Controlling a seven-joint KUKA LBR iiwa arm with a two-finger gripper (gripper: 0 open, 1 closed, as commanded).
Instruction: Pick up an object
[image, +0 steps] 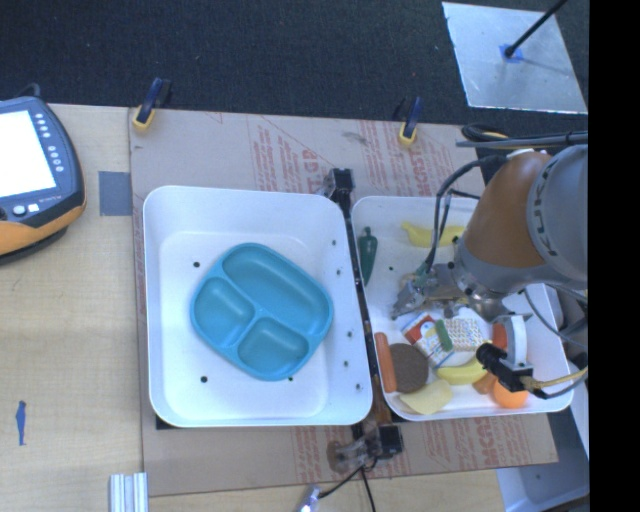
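- The gripper (425, 290) is seen low inside the right bin (384, 222), at the end of the grey arm (535, 225) reaching in from the right; its metal tip sits among the clutter near the bin's middle.
- Whether anything is grasped cannot be told; the tip is blurred into the items around it.
- Just below and right of the gripper a white and red packet (437, 336) is seen lying flat, touching or nearly touching the tip.
- A brown round object (406, 366) is placed below the packet, beside an orange carrot-like stick (383, 360) along the bin's left wall.
- A pale yellow piece (428, 398) and a yellow banana-like piece (461, 374) are seen at the bin's lower edge.
- An orange object (510, 396) is located at the lower right corner, partly covered by a black cable fitting.
- A dark green pepper-like item (367, 253) is laid by the upper left wall; a yellow item (420, 235) is seen near the top, partly hidden by the arm.
- The left bin (170, 380) is occupied by a blue divided plate (262, 310), resting flat near its centre.
- A teach pendant (30, 175) is laid on the bench at the far left, well apart from both bins.
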